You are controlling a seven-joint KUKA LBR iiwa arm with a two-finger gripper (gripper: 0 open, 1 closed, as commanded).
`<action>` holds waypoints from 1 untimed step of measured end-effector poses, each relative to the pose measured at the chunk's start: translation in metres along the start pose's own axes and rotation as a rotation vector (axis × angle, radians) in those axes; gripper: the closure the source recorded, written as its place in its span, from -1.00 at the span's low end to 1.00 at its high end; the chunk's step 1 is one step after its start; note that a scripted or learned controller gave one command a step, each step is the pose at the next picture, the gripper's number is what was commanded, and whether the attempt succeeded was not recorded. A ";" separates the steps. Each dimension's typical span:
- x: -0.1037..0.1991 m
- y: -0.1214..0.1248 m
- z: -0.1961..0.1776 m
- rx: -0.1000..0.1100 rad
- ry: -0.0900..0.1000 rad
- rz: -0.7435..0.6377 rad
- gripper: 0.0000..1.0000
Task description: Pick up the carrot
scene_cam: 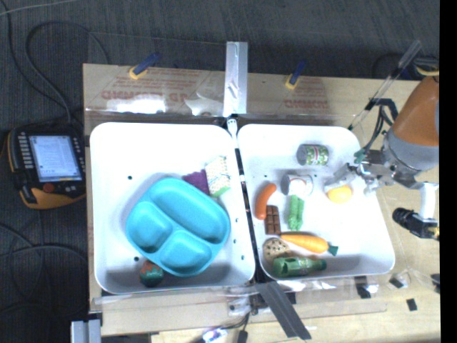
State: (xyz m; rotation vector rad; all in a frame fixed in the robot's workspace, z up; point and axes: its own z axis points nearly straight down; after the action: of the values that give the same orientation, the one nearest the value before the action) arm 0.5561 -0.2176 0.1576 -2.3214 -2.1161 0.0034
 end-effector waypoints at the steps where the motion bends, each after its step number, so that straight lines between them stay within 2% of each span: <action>1: 0.015 0.048 0.046 0.000 0.007 0.091 -1.00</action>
State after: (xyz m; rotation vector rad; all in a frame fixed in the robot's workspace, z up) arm 0.6047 -0.2076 0.1115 -2.4123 -2.0051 -0.0046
